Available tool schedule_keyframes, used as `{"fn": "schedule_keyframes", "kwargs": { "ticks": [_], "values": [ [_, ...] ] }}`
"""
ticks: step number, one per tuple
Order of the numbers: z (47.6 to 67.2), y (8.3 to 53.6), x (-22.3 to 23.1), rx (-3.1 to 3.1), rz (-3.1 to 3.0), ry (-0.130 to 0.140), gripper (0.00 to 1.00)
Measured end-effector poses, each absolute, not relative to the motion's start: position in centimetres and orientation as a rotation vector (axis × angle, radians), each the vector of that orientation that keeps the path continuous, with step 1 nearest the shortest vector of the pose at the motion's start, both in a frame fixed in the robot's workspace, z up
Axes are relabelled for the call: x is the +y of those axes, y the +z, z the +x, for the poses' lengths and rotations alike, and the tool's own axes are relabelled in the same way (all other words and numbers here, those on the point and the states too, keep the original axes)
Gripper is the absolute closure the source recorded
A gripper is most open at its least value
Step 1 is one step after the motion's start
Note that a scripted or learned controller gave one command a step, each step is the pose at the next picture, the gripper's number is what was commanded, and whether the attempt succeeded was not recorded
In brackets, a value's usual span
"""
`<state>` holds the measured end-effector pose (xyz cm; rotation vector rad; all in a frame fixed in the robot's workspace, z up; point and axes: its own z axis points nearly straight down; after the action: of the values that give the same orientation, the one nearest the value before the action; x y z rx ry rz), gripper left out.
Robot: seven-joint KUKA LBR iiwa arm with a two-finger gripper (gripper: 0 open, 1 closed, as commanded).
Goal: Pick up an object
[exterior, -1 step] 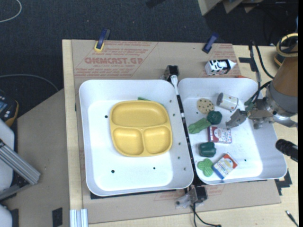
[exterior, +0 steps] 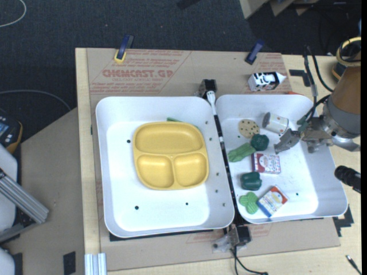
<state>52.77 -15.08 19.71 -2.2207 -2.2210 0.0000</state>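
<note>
I am seeing my grey two-finger claw (exterior: 285, 144) hanging open, holding nothing, right of centre. Just below-left, the flat red-and-white card packet (exterior: 266, 164) is lying, long side running left-right.

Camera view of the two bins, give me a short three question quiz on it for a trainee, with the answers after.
1. True or false: the yellow tray lies in the left bin.
2. Which lies nearest the hand? A the cookie; B the red card; C the juice box.
3. What sits outside the bins, on the board behind the right bin?

Key
1. True.
2. B, the red card.
3. A small black and white box.
</note>
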Motion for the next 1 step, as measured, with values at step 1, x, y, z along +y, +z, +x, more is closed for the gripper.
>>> {"fn": "schedule_keyframes", "kwargs": {
  "ticks": [1],
  "values": [
    [51.70,14.69,-15.17,-2.215,-2.218,0.004,0.00]
  ]
}}
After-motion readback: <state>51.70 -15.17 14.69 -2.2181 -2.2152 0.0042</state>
